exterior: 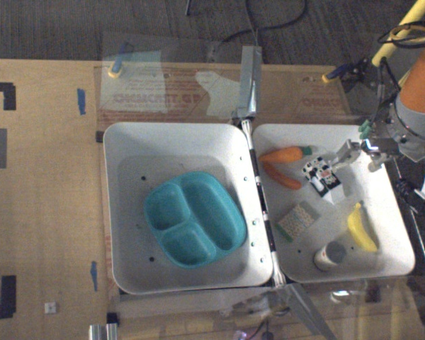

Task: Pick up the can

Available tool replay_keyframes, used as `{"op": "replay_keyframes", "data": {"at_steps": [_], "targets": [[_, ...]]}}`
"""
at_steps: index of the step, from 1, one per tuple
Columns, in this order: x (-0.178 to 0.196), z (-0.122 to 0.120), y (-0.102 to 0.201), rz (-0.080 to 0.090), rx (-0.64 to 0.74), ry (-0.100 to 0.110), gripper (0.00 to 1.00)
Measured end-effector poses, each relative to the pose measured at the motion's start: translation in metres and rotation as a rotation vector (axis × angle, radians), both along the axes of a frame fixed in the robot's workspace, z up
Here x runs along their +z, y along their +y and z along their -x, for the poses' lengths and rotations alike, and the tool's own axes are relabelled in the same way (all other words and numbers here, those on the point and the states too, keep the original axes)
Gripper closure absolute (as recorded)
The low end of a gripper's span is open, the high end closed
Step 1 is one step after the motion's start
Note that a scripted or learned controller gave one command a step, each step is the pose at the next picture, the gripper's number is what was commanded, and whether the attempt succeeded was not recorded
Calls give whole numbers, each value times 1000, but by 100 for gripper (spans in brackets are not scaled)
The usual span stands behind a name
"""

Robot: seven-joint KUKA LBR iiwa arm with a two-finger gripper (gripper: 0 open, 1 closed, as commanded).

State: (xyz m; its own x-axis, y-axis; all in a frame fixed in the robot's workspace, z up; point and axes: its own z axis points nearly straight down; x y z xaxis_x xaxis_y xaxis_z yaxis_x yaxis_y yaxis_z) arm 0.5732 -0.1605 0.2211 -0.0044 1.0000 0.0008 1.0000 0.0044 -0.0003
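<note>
Two white bins side by side on the bench. Left bin [127,147] holds a teal tray [193,219] with three compartments, sitting a bit skewed near the middle. Right bin [393,253] holds the rest.

Can [330,255] is in the right bin near the front edge, upright or close to it, pale rim facing the camera; hard to be sure of tilt at this resolution. Banana [361,229] lies just beside it, to its right, apart from it or barely touching. A small patterned card [297,220] lies flat left of and behind the can.

Carrot [285,154] lies near the bin's back left corner, green end pointing right. A second orange piece [282,178] lies just in front of it, slanted.

Gripper [342,156] comes in from the right, over the back half of the right bin, well apart from the can. Just beside its tip is a black-and-white box [322,177] on the bin floor. Fingers are blurred against the box and bin, so open or closed: cannot tell. Nothing visibly between them. Arm [419,101] with orange band sits at the right edge.
</note>
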Motion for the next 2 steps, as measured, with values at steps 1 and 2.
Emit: {"op": "replay_keyframes", "data": {"at_steps": [1,2], "targets": [[-98,22,24,-1,-370,3,0],[-8,8,87,0,-186,-1,0]]}}
